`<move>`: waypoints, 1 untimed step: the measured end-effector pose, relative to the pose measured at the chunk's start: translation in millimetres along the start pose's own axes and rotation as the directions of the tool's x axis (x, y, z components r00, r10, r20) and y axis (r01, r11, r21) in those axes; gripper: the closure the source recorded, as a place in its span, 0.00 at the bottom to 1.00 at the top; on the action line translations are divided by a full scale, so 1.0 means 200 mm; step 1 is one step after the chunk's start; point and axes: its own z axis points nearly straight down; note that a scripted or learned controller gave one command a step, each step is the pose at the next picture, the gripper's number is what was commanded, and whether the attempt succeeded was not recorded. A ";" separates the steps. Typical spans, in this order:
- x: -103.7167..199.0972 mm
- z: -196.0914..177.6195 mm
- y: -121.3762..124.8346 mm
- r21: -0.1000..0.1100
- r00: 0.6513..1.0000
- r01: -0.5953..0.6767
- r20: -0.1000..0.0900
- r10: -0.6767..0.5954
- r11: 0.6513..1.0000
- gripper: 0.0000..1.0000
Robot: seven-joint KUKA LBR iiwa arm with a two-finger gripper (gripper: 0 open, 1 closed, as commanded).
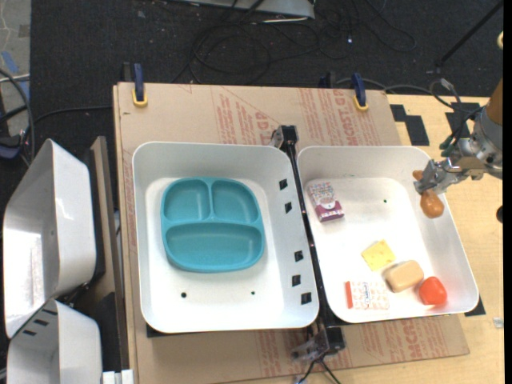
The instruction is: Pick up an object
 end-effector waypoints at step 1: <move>0.00 -0.09 0.00 0.003 1.000 0.000 -0.001 0.000 1.000 1.00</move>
